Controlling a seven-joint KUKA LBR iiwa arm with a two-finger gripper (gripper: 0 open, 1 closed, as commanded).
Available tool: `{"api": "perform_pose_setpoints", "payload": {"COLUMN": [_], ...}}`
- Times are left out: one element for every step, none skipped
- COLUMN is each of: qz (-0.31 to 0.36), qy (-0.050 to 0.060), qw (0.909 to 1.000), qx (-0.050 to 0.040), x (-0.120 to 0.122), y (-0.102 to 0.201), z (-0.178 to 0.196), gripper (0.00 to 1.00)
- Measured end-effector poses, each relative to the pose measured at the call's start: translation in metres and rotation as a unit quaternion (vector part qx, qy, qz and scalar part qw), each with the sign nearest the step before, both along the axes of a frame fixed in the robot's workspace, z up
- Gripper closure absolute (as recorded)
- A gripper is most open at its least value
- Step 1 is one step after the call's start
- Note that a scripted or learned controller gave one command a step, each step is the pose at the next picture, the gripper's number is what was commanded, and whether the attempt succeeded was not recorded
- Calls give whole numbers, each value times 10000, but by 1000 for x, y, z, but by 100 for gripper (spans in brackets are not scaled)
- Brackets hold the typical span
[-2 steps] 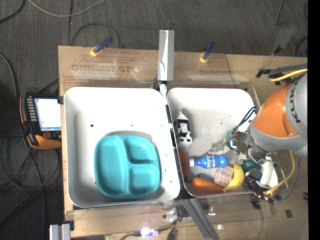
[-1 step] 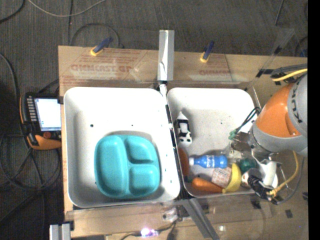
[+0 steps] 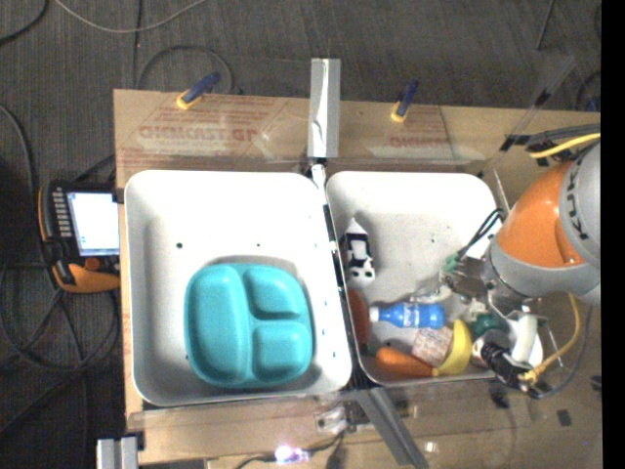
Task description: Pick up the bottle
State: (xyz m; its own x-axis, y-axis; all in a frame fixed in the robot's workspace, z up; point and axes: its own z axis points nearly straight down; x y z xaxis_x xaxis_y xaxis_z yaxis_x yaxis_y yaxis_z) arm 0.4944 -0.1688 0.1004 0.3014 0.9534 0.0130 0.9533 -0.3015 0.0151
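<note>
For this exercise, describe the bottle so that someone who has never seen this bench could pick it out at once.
Start at the right-hand white bin, the one without the turquoise tray. Near its front edge toys lie in a cluster, close to the gripper. The bottle lies on its side there, clear with a blue cap and blue label, the only blue thing among the orange carrot and yellow banana.

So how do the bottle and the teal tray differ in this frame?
The bottle is small and slim, lying on its side; the tray is broad and flat, resting level. The bottle is clear with a blue cap and label; the tray is solid teal with three compartments. The bottle sits in the right bin among other items; the tray is alone in the left bin. Both look like plastic.
</note>
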Motion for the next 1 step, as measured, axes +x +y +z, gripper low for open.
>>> {"api": "perform_pose_setpoints", "payload": {"qz": [3], "qy": [12], "qw": [10000], "qx": [-11], "x": [-1], "y": [-1], "z": [8], "gripper": [100]}}
